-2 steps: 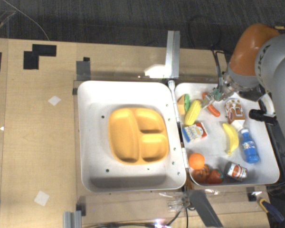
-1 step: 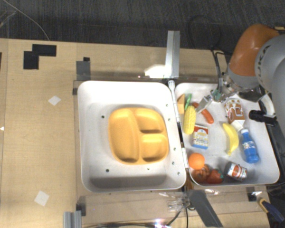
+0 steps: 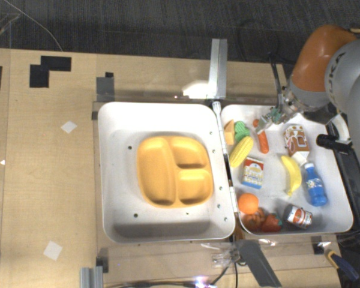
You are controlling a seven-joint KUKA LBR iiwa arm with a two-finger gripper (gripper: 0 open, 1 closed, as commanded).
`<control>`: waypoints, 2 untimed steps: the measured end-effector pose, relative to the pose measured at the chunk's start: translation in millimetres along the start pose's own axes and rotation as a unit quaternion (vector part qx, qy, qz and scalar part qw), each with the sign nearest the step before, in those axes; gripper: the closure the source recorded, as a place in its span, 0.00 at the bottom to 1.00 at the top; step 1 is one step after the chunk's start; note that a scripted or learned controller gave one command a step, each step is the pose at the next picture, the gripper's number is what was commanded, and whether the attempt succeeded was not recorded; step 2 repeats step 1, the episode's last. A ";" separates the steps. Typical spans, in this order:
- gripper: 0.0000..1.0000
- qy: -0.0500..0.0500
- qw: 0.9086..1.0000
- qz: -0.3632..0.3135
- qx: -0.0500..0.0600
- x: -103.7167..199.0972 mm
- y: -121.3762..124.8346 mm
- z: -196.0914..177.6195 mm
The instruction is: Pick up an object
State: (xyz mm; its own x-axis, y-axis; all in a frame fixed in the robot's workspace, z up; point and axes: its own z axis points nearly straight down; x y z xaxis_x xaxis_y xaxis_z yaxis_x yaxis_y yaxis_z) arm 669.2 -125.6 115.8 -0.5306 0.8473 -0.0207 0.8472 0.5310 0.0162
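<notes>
Carrot (image 3: 263, 141) lies at six o'clock just below my gripper (image 3: 275, 116); I'm in approach; gripper opening I cannot tell; next, descend squarely.

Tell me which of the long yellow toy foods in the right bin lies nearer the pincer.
The yellow toy corn cob, at the bin's left side below the green toy. The yellow toy banana lies farther down from the pincer.

A yellow divided tray (image 3: 171, 170) lies in the middle of the left white bin (image 3: 117, 215). Black tape patches (image 3: 48, 69) mark the wooden desk (image 3: 42, 179) up-left of that bin, and a metal post (image 3: 218, 68) stands just behind it.
</notes>
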 end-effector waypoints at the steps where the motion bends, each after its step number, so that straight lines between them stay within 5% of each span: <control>1: 1.00 0.006 0.951 0.309 0.007 49.7 35.2 -72.6; 2: 1.00 0.006 0.951 0.309 0.007 49.7 35.2 -72.6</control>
